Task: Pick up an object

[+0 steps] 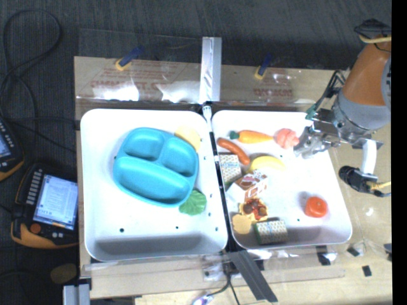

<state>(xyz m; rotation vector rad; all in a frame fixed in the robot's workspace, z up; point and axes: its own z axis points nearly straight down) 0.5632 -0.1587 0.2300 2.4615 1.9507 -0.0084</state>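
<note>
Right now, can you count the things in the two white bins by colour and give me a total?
Blue: 1, the divided plate
Green: 1, the leaf
Yellow: 2, the piece by the plate and the banana
Orange or red: 4, carrot, sausage, pink piece, tomato
Mixed or brown: 5
Total: 13

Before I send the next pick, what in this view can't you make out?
- Gripper: fingers blur into the wrist hardware, so open or shut is unclear, as is any contact with the pink item.
- Yellow piece: partly hidden behind the blue tray.
- Small packets: too small and overlapping to identify.
- Arm: cut off by the right edge.
</note>
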